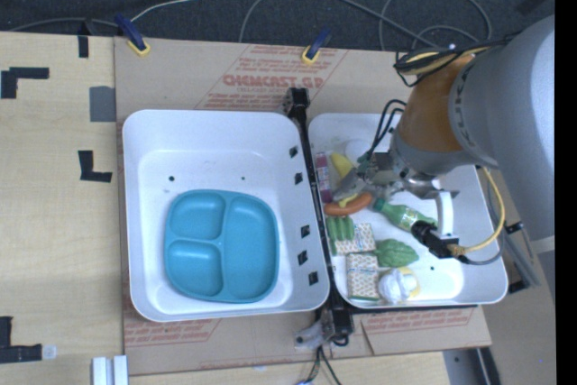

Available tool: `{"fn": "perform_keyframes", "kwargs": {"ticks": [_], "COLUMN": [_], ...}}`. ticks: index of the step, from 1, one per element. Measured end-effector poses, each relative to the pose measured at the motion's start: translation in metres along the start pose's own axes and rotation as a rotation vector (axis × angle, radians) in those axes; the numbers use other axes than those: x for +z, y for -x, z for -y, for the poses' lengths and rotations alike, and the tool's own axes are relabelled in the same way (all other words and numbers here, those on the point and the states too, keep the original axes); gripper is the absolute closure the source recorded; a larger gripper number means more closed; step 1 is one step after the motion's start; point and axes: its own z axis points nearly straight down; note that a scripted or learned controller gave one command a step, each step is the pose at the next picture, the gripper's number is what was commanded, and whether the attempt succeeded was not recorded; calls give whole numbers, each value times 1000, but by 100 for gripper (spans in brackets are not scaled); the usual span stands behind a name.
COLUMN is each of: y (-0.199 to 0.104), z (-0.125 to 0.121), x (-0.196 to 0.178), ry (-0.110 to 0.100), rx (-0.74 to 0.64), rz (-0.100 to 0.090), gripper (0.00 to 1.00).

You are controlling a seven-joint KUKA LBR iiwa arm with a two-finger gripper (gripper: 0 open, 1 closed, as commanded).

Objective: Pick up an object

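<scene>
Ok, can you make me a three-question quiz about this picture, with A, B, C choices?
1. Where is the blue divided plate?
A. In the left bin
B. In the right bin
C. On the cardboard

2. How many sections does the plate have?
A. Two
B. Three
C. Five

3. Where is the arm's wrist?
A. Over the left bin
B. Off the bench
C. Over the right bin, among the small toys

Answers: 1 A, the plate lies flat in the left bin. 2 B, two small sections and one large one show. 3 C, the wrist hangs above the toy carrot and green bottle.
</scene>
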Motion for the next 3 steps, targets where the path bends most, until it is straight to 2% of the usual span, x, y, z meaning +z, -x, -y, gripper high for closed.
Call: {"fn": "perform_keyframes", "kwargs": {"ticks": [1, 2, 3], "y": [3, 3, -64], "z": [5, 5, 19], "x": [0, -10, -98], "ry": [1, 0, -7], "rx": [0, 0, 0], "rz": [0, 2, -2], "gripper": [0, 100, 100]}}
